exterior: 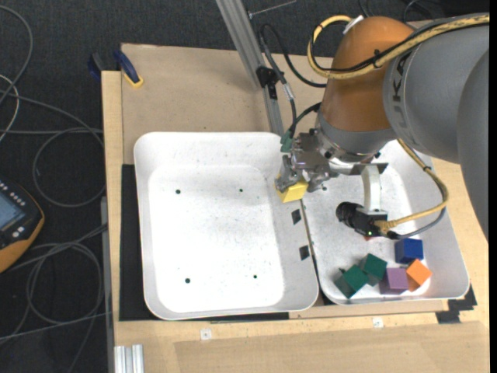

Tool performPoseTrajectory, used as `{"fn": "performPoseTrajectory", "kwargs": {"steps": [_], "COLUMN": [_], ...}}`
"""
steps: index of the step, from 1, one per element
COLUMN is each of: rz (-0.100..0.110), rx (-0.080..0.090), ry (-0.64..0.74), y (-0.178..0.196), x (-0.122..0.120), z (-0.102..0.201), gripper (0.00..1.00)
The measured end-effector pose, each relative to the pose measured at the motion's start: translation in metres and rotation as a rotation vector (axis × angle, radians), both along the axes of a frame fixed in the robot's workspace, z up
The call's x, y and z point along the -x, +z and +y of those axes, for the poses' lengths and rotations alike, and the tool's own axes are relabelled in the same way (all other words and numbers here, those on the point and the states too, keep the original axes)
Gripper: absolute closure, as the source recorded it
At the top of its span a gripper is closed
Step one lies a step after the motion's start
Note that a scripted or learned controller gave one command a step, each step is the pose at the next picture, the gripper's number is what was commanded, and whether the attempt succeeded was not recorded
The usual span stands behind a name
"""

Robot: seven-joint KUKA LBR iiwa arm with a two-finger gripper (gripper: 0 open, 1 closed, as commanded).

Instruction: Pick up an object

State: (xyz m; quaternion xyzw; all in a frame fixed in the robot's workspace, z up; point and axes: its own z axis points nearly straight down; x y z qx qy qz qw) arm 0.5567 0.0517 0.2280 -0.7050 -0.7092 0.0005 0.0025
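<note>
While cables trail over dark carpet around the worktop [194,84], the end effector [299,179] pinches a yellow block [293,192].
Block hangs over the seam between left bin [210,224] and right bin [446,266], where green, purple, blue and orange blocks cluster.

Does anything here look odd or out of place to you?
One thing: a yellow block sits at the claw, over the ridge between the two bins, while the other blocks, green, blue, purple and orange, are huddled in the right bin's near corner. Nothing looks spilled or broken.
</note>
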Motion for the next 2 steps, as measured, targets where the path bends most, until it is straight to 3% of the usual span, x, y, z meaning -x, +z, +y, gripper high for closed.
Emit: {"fn": "performPoseTrajectory", "kwargs": {"steps": [1,2], "rz": [0.0,-0.001], "rx": [0.0,0.002], "ry": [0.0,-0.006], "y": [0.003,0.0029], "x": [0.0256,0.0245], "z": [0.0395,0.0366], "gripper": [1.0,0.0]}}
